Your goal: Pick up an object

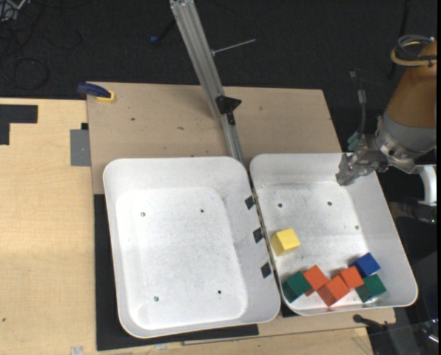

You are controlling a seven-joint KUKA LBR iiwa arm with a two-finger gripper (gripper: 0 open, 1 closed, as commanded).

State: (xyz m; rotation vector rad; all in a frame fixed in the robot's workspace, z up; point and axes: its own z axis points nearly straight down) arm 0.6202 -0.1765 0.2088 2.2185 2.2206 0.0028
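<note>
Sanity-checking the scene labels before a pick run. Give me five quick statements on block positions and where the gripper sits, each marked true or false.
1. All the blocks lie in the right bin. True.
2. The yellow block sits apart from the others, nearer the divider between the bins. True.
3. The blue block is in the left bin. False: it lies in the right bin, at the right end of the cluster along the near edge.
4. The gripper is over the block cluster. False: it sits at the right bin's far right corner, away from the blocks.
5. There is a single green block. False: two show, a green block at the cluster's left and another green block at its right.
</note>
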